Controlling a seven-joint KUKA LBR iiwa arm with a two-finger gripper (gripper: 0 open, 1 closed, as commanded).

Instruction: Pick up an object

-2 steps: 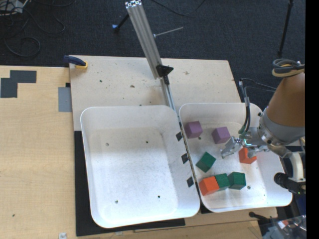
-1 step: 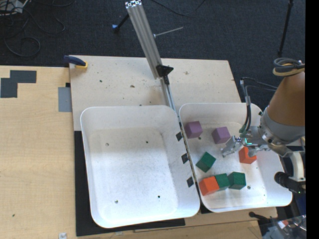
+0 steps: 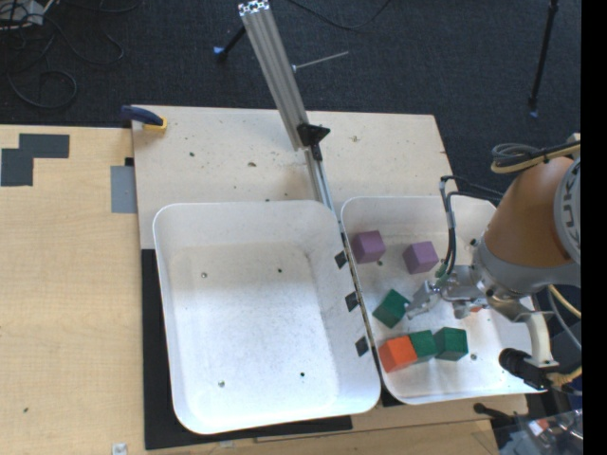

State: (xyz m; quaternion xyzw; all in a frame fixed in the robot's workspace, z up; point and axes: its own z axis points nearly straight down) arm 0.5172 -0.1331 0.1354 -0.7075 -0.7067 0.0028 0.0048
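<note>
Here, gripper (image 3: 424, 297) hovers by a green cube (image 3: 391, 308); finger state unclear; crowded cubes could spoil the grasp.

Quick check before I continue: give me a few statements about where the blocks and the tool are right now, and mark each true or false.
1. All the blocks sit in the right bin. True.
2. There are two purple blocks. True.
3. The orange block lies in the left bin. False: it is in the right bin, near its front left corner.
4. The orange block touches a green block. True.
5. The tool hangs over the left bin. False: it is over the right bin, beside the tilted green block.
6. There are four green blocks. False: three show, the third at the front.
</note>
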